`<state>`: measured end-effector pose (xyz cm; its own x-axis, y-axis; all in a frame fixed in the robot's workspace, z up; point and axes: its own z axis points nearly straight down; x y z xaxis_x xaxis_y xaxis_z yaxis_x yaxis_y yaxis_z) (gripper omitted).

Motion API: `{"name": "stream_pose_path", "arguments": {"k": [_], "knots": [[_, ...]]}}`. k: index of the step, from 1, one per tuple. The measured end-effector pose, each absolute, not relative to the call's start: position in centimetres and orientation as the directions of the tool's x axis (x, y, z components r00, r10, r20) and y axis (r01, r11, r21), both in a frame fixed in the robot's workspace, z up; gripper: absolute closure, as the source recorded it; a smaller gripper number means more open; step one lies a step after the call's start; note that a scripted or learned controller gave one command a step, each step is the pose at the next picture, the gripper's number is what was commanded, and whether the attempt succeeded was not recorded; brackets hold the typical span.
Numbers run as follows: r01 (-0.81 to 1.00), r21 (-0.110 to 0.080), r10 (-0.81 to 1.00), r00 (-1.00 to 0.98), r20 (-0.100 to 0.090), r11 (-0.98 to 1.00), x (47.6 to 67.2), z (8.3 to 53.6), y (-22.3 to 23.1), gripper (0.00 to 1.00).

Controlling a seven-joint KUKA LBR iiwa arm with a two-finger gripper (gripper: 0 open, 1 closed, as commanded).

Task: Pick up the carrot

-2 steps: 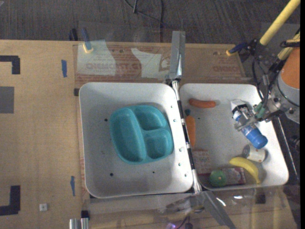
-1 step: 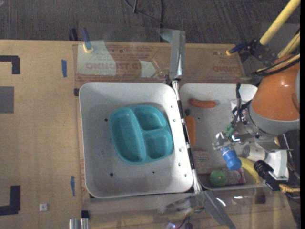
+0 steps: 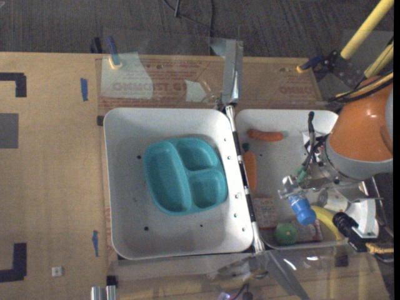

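Bench (image 3: 50, 167): light wood, with black tape marks along its left side and small blue tape strips.
Left bin (image 3: 125, 230): white and shallow, taking up the middle of the view.
Plate (image 3: 185, 175): teal, with three compartments, lying flat in the left bin a little right of its centre.
Right bin (image 3: 275, 120): white, set just beside the left bin, their rims meeting at a shared wall.
Carrot (image 3: 250, 170): orange, lying lengthwise along the left wall of the right bin, about midway between its far and near ends, well apart from the hand.
Sausage (image 3: 266, 135): orange-red, lying crosswise at the far end of the right bin, beyond the carrot.
Green fruit (image 3: 286, 232): round, at the near edge of the right bin.
Blue bottle (image 3: 302, 209): tilted, just right of the green fruit, under the arm's wrist.
Banana (image 3: 330, 220): yellow, near the right corner, partly covered by the arm.
Hand (image 3: 294, 190): over the right part of the right bin, above the blue bottle; whether it is released or clenched I cannot tell.
Arm (image 3: 362, 136): grey with an orange band, entering from the right.
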<state>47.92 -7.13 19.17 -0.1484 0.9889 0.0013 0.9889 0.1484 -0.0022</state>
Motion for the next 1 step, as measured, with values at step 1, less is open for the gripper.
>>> {"name": "stream_pose_path", "arguments": {"k": [1], "knots": [[0.989,0.000,0.989,-0.147,0.000,0.147,47.99,20.14,-7.19,1.00]]}}
